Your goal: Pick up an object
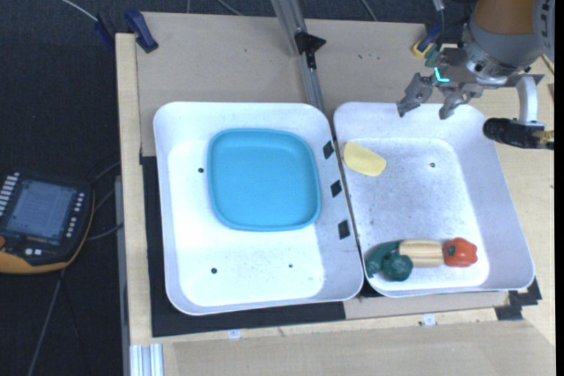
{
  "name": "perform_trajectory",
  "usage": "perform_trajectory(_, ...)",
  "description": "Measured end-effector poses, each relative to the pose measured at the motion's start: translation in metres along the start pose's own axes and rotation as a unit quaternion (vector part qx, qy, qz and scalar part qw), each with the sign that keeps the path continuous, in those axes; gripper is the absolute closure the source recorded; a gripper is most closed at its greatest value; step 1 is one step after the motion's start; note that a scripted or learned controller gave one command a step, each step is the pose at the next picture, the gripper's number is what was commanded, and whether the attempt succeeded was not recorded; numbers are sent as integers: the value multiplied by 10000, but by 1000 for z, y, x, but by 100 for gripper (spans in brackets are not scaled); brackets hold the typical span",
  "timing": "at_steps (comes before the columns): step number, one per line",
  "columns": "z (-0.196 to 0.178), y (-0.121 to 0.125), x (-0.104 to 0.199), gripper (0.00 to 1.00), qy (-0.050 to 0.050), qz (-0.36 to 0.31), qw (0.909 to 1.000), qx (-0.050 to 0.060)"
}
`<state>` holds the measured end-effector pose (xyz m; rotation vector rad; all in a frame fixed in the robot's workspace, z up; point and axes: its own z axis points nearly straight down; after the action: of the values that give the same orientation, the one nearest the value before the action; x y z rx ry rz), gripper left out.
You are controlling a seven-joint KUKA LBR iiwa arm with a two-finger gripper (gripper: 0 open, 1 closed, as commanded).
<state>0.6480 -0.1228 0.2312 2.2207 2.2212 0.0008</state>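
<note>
Claw: the claw hangs over the far rim of the right bin, its two fingers spread apart with nothing between them.
Arm: the grey arm with its orange band reaches in from the right, wrist pointing down.
Candidates: a pale yellow piece lies near the far left corner of the right bin; along the near wall sit a dark green item, a tan roll-like item and a red item, touching one another in a row.
Nearest target: the yellow piece, which lies apart from everything else and closest to the claw.
Left bin: the left bin carries a blue square plate.
Step in hand: probably the approach, before any descent.
Doing it well: centre over the yellow piece, turn the fingers across its narrow side, come straight down, and stay off the bin wall beside it.
Risk: it looks low and flat, though its thickness is hard to judge from above; fingers may slide over it.
Surface: the surface beyond the bins is bare wood.
</note>
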Motion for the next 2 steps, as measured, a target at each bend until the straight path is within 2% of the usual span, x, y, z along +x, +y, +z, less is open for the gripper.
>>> perform_trajectory(1, 0, 0, 0, 0, 0, 0, 10000, 0)
perform_trajectory(2, 55, -11, 0, 0, 3, 0, 10000, 22)
